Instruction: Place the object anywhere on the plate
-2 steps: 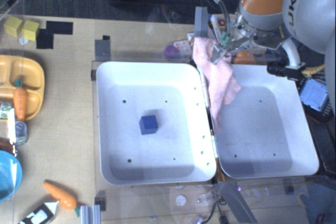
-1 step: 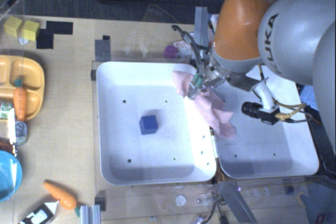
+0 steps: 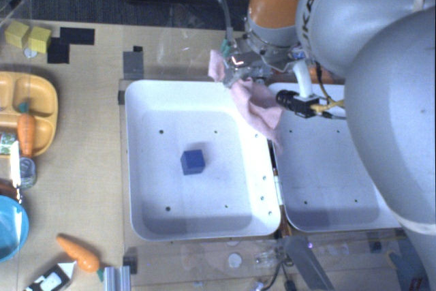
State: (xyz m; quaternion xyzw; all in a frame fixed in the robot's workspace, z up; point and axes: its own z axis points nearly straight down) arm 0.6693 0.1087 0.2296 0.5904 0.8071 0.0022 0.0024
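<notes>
Pink cloth (image 3: 253, 105) hangs from the gripper (image 3: 240, 66) at the far rim between the two white bins, its upper end bunched at the fingers, its free end trailing down and toward the right bin (image 3: 327, 201). It looks pinched between the fingers, so the gripper reads as closed on the cloth; the fingertips themselves are partly hidden by fabric. Long axis of the cloth runs from the gripper diagonally toward the near right.

Blue cube (image 3: 193, 161) sits on the floor of the left bin (image 3: 146, 146), well apart from the cloth.

Yellow sectioned plate (image 3: 37, 95) lies on the bench far left, beyond the left bin. Judgement: if this is the target, the move needs a long traverse leftward across the whole left bin.
</notes>
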